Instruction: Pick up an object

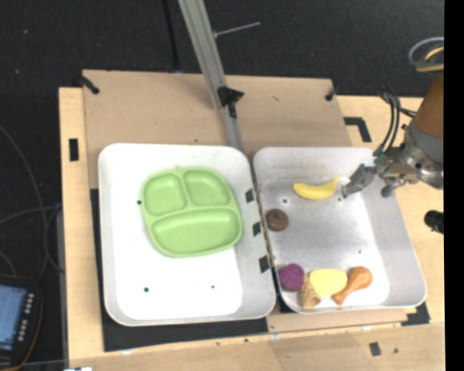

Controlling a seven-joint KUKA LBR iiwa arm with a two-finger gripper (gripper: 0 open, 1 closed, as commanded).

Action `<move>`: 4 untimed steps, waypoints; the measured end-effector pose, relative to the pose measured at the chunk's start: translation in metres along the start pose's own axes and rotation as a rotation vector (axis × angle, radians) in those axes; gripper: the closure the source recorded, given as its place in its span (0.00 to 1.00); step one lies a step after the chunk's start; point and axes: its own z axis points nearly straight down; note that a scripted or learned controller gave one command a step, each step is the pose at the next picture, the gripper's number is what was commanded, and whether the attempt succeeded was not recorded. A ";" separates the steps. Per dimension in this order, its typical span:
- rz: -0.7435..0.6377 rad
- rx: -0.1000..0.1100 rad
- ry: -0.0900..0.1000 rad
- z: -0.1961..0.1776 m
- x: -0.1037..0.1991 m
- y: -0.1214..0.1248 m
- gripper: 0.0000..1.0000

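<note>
Two risks stand out. First, the two-finger gripper point(357, 181) sits at the tip of the curved yellow plastic banana point(315, 189), which lies just to the jaws' left in the right-hand white bin point(387, 238); whether the jaws are apart or together I cannot tell. A grab at that tapered end would likely slip off or spin the fruit. Second, the bin wall is just behind the jaws, so a low approach could catch it.
</note>
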 end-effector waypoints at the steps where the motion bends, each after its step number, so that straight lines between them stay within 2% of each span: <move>1: -0.001 0.000 0.000 0.000 0.000 0.000 0.00; 3: 0.003 0.004 0.001 0.107 0.001 -0.011 0.00; 4: 0.006 -0.003 -0.001 0.092 0.000 -0.009 1.00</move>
